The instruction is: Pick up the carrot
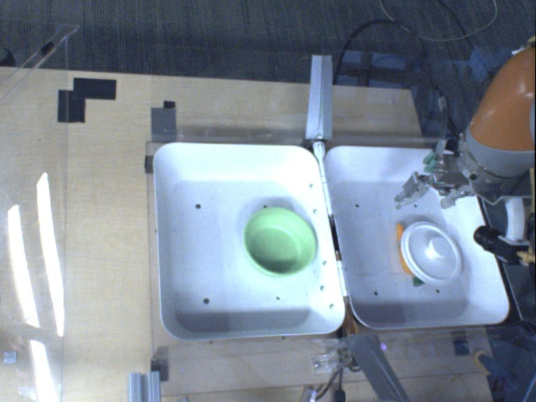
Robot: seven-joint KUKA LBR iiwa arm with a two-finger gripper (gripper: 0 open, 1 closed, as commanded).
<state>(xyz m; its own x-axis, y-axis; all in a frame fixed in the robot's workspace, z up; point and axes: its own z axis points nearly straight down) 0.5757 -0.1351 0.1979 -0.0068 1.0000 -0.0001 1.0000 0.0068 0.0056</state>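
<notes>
Taking the white bowl (430, 253) in the right bin (368, 224) as the landmark: the carrot (405, 259) lies tucked against that bowl's left side, mostly hidden under its rim — a thin orange sliver shows along the rim, with a small green tip peeking out at the bowl's lower left. It looks small and narrow, lying flat on the bin floor, and probably light and smooth-skinned, so it could slide or roll if nudged. The step in hand is, I judge, the approach, with nothing grasped yet. To do it well the gripper (416, 188) should come down on the bowl's left side, fingers set across the carrot's narrow width instead of along it, and low enough to get under the overhang without clipping the bowl; pushing the bowl would drag the carrot with it. A slight sweep away from the bowl first might free more of the carrot. Farther back from the bowl, toward the bin's rear wall, the gripper hangs above the floor with its fingers spread and nothing between them — well apart from the carrot. The green bowl (280, 240) sits in the left bin (193, 249), across the divider.
</notes>
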